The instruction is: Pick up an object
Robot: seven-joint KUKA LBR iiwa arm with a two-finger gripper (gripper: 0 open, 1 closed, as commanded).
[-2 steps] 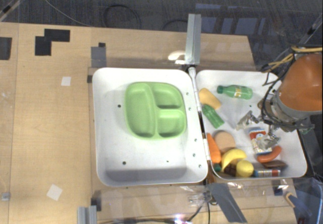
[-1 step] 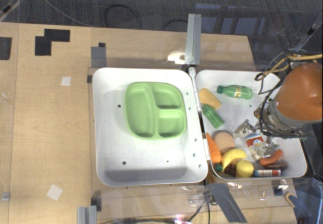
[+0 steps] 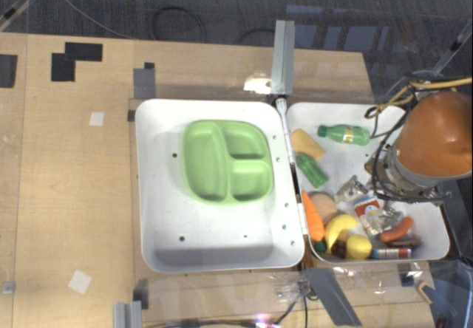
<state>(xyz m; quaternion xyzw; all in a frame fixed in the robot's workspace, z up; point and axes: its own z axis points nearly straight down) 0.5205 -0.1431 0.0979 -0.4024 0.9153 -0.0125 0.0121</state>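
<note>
A wooden bench seen from above holds two shallow white bins side by side. The left bin (image 3: 162, 238) carries a pale green divided plate (image 3: 225, 160) with three compartments, sitting near the bin's middle.

The right bin (image 3: 437, 245) holds a crowd of small toy foods. Along its left wall, from back to front: a tan wedge (image 3: 307, 144), a dark green piece (image 3: 311, 171), an orange carrot (image 3: 313, 217) and a brown rounded piece (image 3: 326, 207). Further in lie a yellow banana (image 3: 339, 229) and a yellow lemon (image 3: 359, 247), touching each other. A small green bottle (image 3: 344, 134) lies on its side at the back, well apart from the pile. Near the front right sit a red sausage (image 3: 397, 230) and a marker-like stick (image 3: 392, 252).

The arm comes in from the right, its orange band above the wrist; the gripper (image 3: 372, 205) hangs low over the clutter just beside the banana. Its fingers look parted, with nothing visibly between them.

The banana and lemon are likely light, hard, smooth plastic (so prone to slipping). Taking the banana across its narrow middle seems the surest hold, though its neighbours crowd it closely.
</note>
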